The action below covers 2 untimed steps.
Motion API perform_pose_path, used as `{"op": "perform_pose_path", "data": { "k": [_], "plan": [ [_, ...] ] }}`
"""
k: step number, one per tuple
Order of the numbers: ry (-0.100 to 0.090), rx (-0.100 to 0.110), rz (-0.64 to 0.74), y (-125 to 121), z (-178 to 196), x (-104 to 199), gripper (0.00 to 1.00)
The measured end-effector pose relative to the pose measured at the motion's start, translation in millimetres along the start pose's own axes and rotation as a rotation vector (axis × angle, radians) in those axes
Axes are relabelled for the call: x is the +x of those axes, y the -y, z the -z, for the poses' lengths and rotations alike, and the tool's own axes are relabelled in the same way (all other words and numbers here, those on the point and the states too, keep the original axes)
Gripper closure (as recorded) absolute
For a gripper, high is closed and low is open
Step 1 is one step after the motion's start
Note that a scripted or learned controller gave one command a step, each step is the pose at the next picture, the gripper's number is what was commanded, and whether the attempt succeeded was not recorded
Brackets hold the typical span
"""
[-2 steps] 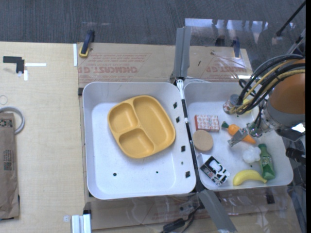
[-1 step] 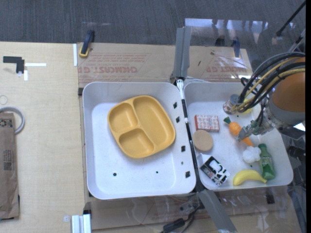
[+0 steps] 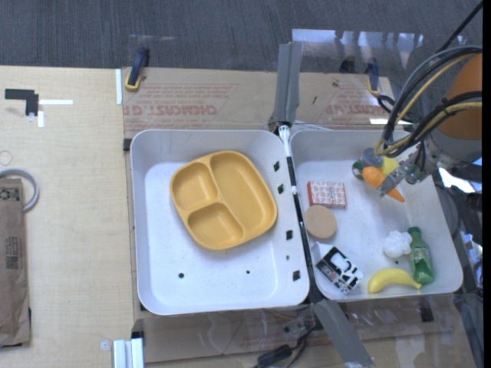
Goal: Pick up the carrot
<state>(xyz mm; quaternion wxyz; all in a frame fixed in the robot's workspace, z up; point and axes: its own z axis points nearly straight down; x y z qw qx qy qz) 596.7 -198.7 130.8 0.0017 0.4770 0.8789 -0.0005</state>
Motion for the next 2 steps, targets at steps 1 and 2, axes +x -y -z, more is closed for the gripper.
{"op": "perform_pose_path", "data": {
  "k": [1, 2],
  "plan": [
    [0.0, -0.001, 0.024, -51, 74, 41, 1.0],
    [0.0, 0.0, 0.16, -59, 101, 61, 1.0]
  ]
}}
